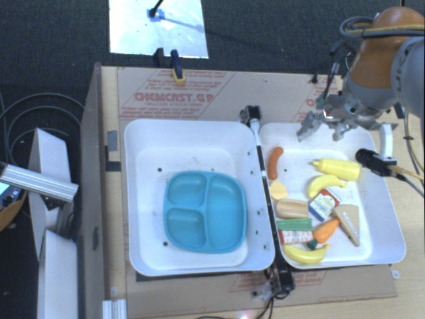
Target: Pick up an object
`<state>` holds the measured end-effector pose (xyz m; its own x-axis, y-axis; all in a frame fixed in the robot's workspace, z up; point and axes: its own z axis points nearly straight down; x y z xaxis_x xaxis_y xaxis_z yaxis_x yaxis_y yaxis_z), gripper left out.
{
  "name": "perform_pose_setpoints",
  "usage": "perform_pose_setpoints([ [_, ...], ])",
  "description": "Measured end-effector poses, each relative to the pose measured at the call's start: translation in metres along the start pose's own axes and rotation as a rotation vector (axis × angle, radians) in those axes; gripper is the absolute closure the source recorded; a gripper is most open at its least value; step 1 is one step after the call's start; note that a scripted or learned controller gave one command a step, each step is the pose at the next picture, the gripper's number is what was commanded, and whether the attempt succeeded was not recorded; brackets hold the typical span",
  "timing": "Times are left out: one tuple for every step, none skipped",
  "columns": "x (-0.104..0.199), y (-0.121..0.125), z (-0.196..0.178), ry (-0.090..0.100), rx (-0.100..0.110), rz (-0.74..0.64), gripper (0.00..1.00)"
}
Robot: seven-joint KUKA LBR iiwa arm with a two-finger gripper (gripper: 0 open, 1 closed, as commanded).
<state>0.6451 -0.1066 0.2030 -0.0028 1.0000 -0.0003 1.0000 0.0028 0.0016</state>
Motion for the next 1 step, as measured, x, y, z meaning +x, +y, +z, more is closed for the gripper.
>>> perform_pose_setpoints([
  [-0.0322,-0.0857,0.0715,0.001,0.013,0.008,0.00],
])
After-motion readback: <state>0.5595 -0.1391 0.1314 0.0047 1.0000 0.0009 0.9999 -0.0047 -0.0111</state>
